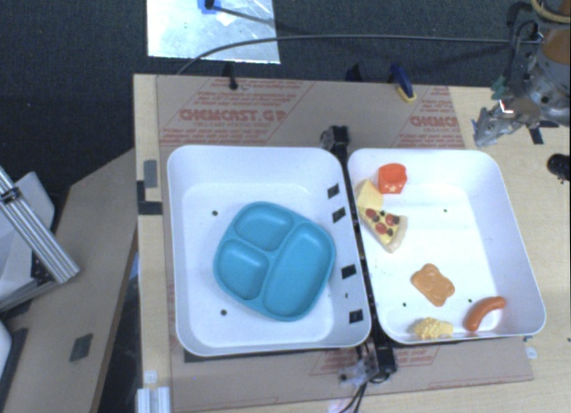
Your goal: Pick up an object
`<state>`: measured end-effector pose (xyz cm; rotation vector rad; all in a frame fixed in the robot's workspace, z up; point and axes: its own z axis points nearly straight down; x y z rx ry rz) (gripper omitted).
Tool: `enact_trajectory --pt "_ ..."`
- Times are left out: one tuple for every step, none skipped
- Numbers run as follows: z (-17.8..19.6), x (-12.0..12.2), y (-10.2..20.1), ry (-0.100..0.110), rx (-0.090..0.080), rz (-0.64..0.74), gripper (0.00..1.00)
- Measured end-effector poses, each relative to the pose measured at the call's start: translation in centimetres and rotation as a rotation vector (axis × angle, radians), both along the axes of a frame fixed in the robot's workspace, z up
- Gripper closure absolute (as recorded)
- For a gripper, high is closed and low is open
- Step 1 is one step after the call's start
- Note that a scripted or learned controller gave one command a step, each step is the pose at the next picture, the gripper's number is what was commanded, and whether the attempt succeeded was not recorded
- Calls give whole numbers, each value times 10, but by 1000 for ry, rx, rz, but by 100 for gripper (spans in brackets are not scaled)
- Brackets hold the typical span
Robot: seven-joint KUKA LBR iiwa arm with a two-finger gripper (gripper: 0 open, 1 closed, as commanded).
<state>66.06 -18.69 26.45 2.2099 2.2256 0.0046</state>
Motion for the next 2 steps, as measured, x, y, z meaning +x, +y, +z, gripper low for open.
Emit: enact_trajectory --pt "-6 -4 42 4 2 2 100" --pt "0 -10 96 3 3 3 100"
